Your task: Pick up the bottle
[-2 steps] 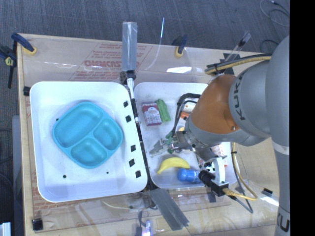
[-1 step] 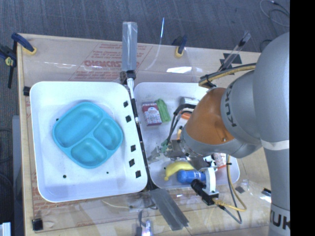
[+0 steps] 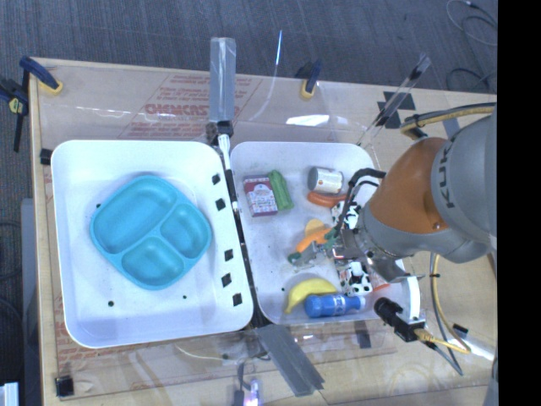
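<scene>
The bottle [image 3: 336, 305] is blue with a white cap end and lies on its side at the front of the right bin [image 3: 254, 252], just right of a yellow banana [image 3: 308, 292]. My gripper [image 3: 348, 256] hangs over the right side of that bin, below the orange wrist band [image 3: 406, 200]. It is slightly behind and above the bottle. The arm's body hides part of the gripper.
In the right bin lie a silver can [image 3: 324, 178], a maroon box [image 3: 260, 197], a green item [image 3: 281, 189], an orange carrot [image 3: 321, 199] and small green, orange and yellow toys [image 3: 309, 242]. The left bin [image 3: 76, 303] holds a blue divided plate [image 3: 152, 231].
</scene>
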`<state>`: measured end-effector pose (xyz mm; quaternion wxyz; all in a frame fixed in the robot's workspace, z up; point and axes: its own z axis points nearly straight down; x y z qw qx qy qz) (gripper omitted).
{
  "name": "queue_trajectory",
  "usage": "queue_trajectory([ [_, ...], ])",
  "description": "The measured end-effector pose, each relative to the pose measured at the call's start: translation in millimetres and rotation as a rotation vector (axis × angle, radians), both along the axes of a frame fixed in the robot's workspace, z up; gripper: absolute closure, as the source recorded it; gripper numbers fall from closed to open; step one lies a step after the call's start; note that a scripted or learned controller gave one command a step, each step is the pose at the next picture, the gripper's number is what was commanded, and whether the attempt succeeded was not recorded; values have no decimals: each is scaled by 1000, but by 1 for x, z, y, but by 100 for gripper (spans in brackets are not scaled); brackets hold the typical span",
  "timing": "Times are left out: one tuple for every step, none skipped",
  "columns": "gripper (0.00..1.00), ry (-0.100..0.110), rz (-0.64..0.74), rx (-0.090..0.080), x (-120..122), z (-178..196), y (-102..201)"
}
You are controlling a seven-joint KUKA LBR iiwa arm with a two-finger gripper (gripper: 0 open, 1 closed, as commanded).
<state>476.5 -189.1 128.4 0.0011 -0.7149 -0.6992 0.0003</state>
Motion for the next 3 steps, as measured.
queue_trajectory([
  [0, 0, -212, -1, 1, 60, 64],
  [0, 5, -353, -1, 84, 51, 98],
  [0, -6, -416, -1, 147, -31, 49],
])
